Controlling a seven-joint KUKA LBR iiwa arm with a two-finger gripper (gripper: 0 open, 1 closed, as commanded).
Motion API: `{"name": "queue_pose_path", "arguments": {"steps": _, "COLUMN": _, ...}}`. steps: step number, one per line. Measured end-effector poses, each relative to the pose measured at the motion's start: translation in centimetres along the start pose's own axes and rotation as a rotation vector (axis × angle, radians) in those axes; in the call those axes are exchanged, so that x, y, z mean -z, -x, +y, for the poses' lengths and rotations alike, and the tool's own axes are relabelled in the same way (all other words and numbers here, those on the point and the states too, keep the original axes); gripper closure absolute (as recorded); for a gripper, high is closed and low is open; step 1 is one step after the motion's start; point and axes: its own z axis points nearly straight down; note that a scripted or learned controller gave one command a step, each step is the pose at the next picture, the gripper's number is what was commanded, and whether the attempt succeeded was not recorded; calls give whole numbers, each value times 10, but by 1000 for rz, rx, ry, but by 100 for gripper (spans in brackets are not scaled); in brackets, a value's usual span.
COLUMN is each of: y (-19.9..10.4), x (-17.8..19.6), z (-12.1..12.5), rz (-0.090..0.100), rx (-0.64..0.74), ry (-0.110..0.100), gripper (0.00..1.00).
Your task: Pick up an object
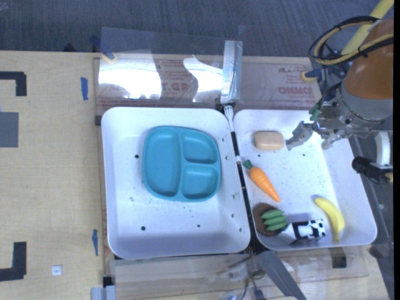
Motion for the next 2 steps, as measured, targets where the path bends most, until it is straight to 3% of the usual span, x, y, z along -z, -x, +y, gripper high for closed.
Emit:
{"name": "queue_pose_path", "arguments": {"steps": 1, "y": -32, "x": -120, "z": 15, "rz": -1, "rx": 68, "ry": 6, "gripper": 0}}
{"name": "queue_pose_path", "arguments": {"steps": 2, "y": -27, "x": -125, "z": 80, "rz": -2, "rx": 9, "ry": 6, "gripper": 0}}
